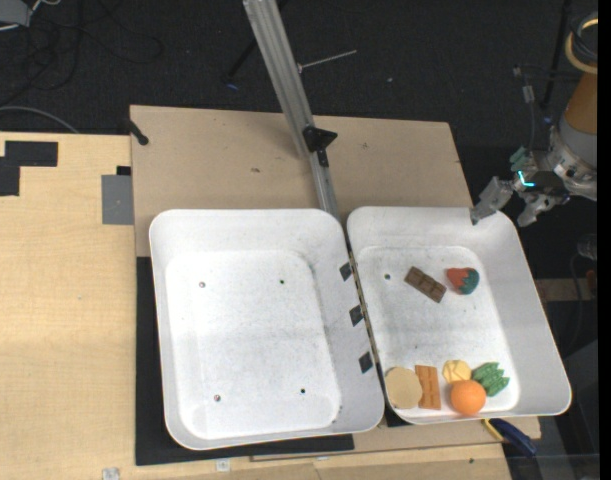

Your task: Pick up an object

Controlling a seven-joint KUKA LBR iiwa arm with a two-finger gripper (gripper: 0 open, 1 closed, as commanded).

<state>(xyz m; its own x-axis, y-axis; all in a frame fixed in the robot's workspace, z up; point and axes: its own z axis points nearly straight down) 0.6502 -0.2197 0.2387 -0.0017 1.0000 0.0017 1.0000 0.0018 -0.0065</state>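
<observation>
The right bin [530,298] holds all the small objects, any of which could serve as the thing to pick up. Near its centre, toward twelve o'clock, lies a flat brown block [424,283], rectangular and dark like a chocolate bar, set at a slant. Just beside it at three o'clock sits a rounded red-and-teal piece [464,280], glossy and lumpy, the red part on top and the teal below.

Along the bin's six o'clock edge a cluster sits close together: a pale tan disc [403,387], matte and cookie-like; touching it at three o'clock an upright orange-brown slab [427,387] with a bread-like surface; then a small yellow knobbly piece [456,371]; below that a smooth orange ball [468,397]; and at the cluster's three o'clock end a green leafy-looking piece [491,378] with a ridged outline.

The left bin [175,268] is a shallow white tray of smooth plastic with rounded corners and a few small dark dots on its floor. Black clips join the two bins along their shared rim. Both rest on a brown board, with a pale wood-grain bench surface at nine o'clock. A ribbed metal rail [283,78] slants up toward twelve o'clock.

The gripper [515,200] hangs outside the right bin, just off its two o'clock corner, well apart from every object. Its dark fingers look spread apart, with nothing between them. The arm's orange band [583,103] shows above it.
</observation>
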